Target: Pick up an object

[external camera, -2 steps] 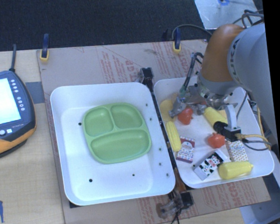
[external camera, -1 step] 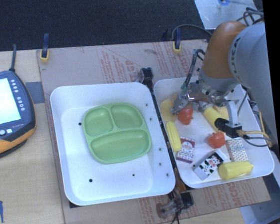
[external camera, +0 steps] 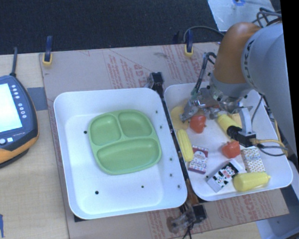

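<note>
My gripper [external camera: 196, 111] hangs low over the back left part of the right bin [external camera: 285, 178], reaching in from the right under the orange band. A small red piece [external camera: 197, 123] lies directly under it, touching or nearly touching it; I cannot tell whether it is held. Around it in the same bin lie a yellow corn cob [external camera: 185, 145], a second red piece [external camera: 230, 148], a small red and white carton [external camera: 198, 161], a black and white card box [external camera: 224, 175], a yellow block [external camera: 250, 181] and a patterned box [external camera: 252, 158].
The left bin [external camera: 77, 194] holds a green divided plate [external camera: 124, 141]. A control pendant with a screen [external camera: 2, 119] lies on the bench at far left. Cables run over the right bin's right side [external camera: 264, 141]. Clamps [external camera: 157, 79] sit between the bins.
</note>
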